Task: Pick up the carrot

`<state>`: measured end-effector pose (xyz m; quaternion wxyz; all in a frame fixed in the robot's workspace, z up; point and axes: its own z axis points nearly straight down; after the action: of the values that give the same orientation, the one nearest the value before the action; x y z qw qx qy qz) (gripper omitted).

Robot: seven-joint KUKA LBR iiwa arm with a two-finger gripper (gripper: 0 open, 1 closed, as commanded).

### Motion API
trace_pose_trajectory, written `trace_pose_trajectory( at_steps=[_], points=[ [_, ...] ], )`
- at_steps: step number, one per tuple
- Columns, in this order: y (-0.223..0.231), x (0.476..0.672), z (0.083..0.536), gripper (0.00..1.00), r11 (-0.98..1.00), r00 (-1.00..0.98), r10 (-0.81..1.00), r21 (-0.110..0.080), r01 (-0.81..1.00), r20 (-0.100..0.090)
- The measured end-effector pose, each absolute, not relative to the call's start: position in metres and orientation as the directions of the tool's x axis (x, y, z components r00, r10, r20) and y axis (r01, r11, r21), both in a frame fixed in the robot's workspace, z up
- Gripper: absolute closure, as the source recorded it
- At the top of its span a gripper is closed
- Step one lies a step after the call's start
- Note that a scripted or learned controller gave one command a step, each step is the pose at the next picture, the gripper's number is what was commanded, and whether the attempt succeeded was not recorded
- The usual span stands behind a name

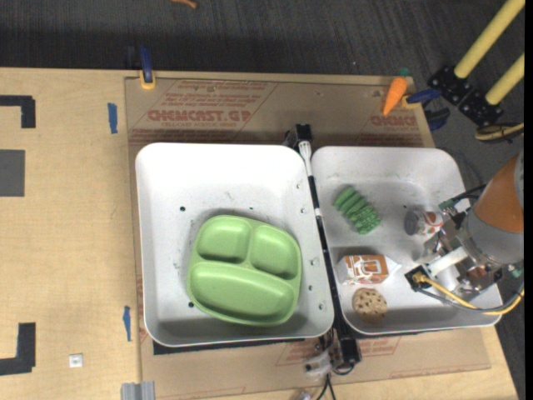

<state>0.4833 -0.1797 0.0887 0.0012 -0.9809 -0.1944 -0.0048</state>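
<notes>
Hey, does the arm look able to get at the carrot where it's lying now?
Probably yes. The carrot lies bare on the board beyond the right bin's far rim, nothing on top. The tool is down in that bin, so it must lift over the rim first.

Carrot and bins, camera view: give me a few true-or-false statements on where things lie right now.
1. The carrot lies in the right bin. False: it lies on the board beyond that bin's far rim.
2. The green divided plate sits in the left bin. True.
3. The gripper is over the carrot. False: it is low at the right bin's right side, well apart from the carrot.
4. A cookie lies in the right bin. True.
5. The green ribbed piece lies in the left bin. False: in the right bin.
</notes>
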Motion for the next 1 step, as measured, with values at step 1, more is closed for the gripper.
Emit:
trace_pose_trajectory(
  at_steps=[1],
  points=[
    [-0.2116,0.4845,0.0892,0.00,-0.889,0.890,0.456,-0.035,0.456,0.017]
  ],
)
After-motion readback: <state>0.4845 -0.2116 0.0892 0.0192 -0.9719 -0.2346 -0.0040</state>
